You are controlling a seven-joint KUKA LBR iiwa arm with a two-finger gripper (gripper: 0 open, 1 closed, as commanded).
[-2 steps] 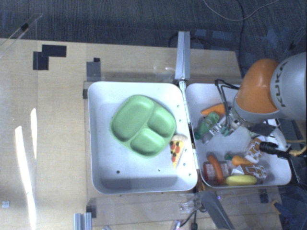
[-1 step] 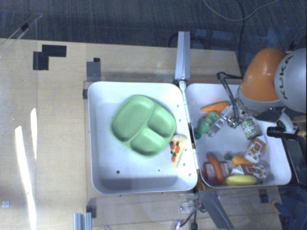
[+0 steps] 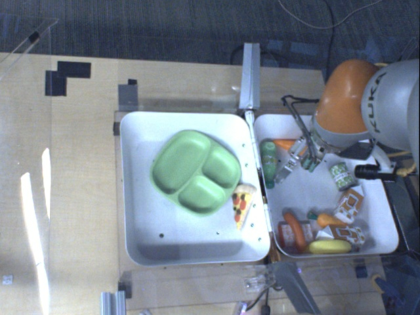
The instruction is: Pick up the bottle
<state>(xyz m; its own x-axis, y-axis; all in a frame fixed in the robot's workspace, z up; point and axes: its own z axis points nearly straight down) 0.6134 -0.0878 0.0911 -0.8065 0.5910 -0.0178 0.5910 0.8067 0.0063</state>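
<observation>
End effector [image 3: 296,161] beside the bottle [image 3: 268,162] in the right bin [image 3: 387,241].
The green bottle lies against that bin's left wall, just left of the end effector; I cannot tell how far the end effector is open, nor whether it holds anything.

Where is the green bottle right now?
The green bottle lies in the right bin, at its upper left, against the wall shared with the left bin. The gripper is just to its right.
</observation>
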